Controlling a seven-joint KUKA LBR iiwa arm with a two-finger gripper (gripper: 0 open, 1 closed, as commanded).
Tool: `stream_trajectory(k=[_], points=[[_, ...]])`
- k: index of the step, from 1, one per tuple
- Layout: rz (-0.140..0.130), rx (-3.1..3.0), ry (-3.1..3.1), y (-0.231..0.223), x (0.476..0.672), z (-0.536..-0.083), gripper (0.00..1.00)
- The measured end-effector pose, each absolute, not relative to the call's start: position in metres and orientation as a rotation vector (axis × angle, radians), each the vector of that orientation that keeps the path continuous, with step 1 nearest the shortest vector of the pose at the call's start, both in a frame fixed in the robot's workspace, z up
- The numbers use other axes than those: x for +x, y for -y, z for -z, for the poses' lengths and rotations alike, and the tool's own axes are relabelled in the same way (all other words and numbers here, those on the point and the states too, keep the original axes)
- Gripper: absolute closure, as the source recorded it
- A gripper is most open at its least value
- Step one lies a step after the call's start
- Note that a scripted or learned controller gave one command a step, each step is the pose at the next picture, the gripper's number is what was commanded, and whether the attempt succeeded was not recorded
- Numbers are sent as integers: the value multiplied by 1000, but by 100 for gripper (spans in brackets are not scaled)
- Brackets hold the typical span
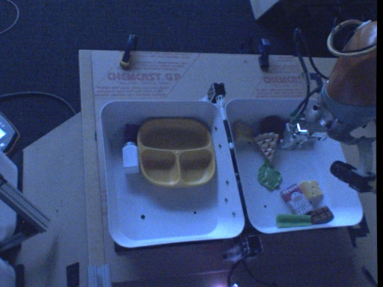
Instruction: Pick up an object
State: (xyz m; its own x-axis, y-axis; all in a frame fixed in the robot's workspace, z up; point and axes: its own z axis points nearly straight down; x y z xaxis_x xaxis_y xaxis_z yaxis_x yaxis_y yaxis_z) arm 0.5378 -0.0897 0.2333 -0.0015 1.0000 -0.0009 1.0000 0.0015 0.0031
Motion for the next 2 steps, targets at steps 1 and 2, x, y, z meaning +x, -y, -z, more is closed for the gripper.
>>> stream_trajectory(k=[1,2], points=[[2,2223,-2225,77,528,-224,100],[-1,2221,-2218,90,542,-219,100]])
